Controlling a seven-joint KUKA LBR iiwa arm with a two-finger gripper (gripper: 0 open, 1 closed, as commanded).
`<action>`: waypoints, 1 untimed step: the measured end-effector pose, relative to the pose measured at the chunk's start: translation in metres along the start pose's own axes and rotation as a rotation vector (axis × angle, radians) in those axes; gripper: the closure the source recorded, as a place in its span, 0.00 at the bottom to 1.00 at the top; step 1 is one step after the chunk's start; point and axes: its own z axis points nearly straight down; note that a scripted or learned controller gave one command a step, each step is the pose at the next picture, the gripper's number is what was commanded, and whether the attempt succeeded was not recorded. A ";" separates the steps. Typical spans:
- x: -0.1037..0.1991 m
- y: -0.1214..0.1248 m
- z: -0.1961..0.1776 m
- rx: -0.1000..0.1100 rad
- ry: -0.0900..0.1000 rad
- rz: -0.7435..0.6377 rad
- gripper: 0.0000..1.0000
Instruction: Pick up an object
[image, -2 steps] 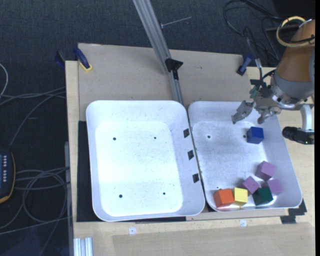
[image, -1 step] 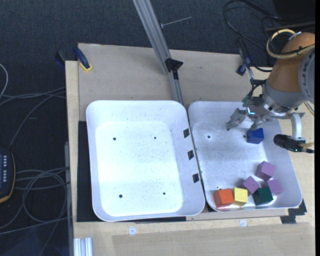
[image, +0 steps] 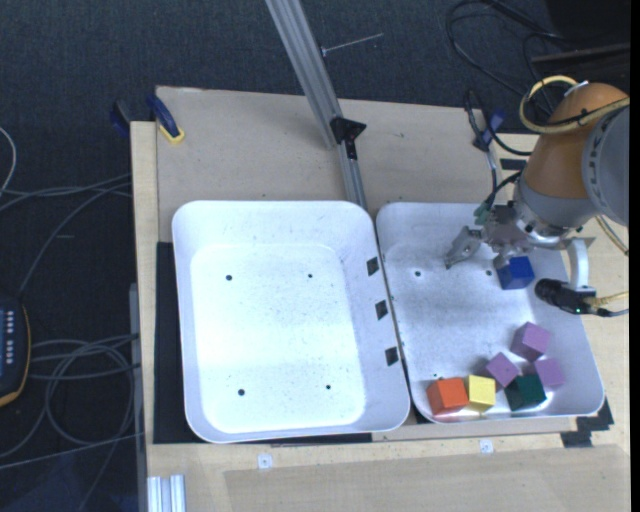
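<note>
My gripper hangs low over the back of the right bin, its two grey fingers spread open with nothing between them. A blue cube lies on the bin floor just to the right of the fingers, close to the nearer one. Along the bin's front right lie an orange cube, a yellow cube, a dark green cube and three purple cubes.
The left bin stands beside the right one, joined by black clips on the shared wall. A slanted metal bar rises behind the bins. A blue and yellow clamp grips the bench's back left corner.
</note>
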 end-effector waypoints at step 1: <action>0.000 0.001 -0.010 -0.003 0.000 -0.001 1.00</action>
